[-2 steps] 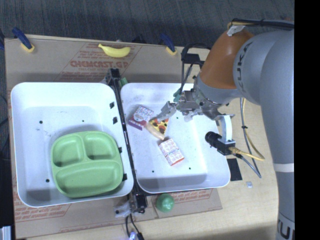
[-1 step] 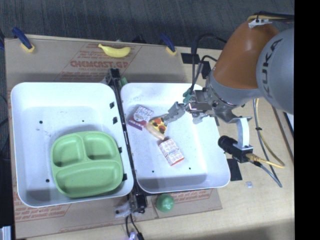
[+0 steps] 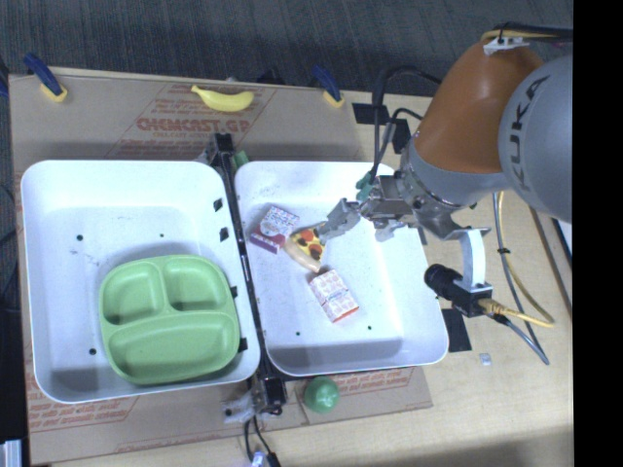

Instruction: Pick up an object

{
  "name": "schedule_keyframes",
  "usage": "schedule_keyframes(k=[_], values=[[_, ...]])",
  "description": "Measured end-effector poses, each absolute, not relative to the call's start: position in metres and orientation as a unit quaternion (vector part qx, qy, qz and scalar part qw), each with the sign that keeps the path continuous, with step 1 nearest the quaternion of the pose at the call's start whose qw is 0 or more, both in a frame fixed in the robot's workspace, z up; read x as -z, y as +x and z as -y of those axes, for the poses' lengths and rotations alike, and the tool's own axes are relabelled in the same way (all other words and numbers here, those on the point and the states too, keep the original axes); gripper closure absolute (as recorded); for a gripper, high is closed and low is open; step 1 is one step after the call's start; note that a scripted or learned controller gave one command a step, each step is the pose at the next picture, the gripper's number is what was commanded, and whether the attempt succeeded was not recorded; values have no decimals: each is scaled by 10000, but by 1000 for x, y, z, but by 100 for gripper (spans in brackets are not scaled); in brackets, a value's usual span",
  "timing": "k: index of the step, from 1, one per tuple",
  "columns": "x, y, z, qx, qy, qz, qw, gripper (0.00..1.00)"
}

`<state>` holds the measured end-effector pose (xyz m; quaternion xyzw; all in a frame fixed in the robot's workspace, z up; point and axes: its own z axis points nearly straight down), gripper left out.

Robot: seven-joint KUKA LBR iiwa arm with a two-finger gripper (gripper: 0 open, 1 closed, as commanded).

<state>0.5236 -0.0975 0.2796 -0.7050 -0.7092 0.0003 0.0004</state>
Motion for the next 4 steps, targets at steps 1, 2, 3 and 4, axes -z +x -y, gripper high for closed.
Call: schedule_keyframes(k=[1,2,3,4], values=[[-273,496,102,-11,-7051,7091,7,0],[-212,602,153,-21,-7049,7093,11,0],[-224,603,153,-16,-7033,7109,5,100],[-224,603,153,-17,-7033,7109,6,0]])
